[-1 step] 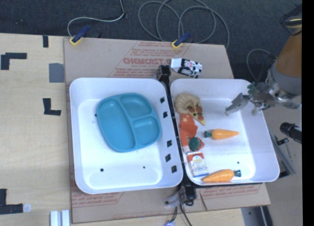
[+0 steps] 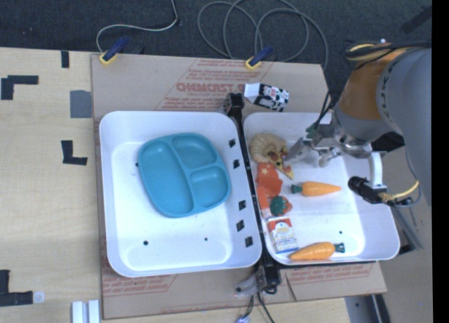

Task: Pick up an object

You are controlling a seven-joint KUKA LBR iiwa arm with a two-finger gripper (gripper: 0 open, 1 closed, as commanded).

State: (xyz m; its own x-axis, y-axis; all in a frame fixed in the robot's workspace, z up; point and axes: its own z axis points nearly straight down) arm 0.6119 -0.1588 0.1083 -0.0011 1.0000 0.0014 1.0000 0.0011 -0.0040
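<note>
My arm is the thing closest to the camera, big and grey with an orange band, coming in from the right. Under it sit two white bins. The left bin holds a blue plate with three parts. My gripper hangs over the top of the right bin, near a tan curly toy. I cannot tell if it is open or closed. Nothing shows between its tips. A carrot lies just below my gripper. Another carrot lies by the bottom edge, beside a small white packet. An orange piece and a small green thing lie between them.
</note>
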